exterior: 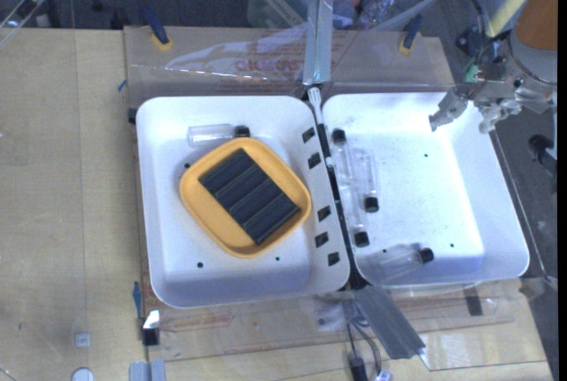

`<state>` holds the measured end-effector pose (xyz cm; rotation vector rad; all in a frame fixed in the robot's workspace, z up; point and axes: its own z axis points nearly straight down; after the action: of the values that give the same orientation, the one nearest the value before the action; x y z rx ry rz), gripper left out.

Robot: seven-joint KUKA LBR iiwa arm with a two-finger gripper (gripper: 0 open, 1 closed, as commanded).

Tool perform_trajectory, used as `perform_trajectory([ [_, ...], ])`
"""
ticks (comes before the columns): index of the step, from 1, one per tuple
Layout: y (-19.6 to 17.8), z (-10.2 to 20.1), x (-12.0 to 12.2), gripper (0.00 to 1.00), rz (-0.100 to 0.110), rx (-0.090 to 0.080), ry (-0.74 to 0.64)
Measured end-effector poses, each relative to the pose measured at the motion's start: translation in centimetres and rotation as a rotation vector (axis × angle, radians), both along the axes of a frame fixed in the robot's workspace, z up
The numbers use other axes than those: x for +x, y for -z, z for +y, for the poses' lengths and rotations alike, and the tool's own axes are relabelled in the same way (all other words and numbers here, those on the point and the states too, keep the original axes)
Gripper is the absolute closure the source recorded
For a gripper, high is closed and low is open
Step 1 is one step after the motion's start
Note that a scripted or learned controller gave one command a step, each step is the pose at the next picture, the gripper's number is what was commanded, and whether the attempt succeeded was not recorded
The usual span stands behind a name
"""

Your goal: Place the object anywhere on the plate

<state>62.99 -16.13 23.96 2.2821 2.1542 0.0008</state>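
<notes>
Hovering w/ gripper (467, 107) spread open, holding nothing, over right bin (496, 193) at 2 o'clock. Dark ribbed object (249, 195) already lying on yellow plate (199, 193), left bin (159, 193), 9 o'clock. Risk, by judgement: snagging clear vials (354, 175) near divider, dragging them along.

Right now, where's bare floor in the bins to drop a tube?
Right white bin: middle and far side are bare, between the gripper and the clear black-capped tubes along its left wall and near edge. Left white bin: crowded; the yellow plate with its black ribbed block leaves only narrow margins.
</notes>
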Motion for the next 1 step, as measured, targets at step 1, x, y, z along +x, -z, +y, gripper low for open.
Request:
perform_trajectory([
  [1,-0.88,1.69,-1.42,0.0,0.005,0.004,0.057],
])
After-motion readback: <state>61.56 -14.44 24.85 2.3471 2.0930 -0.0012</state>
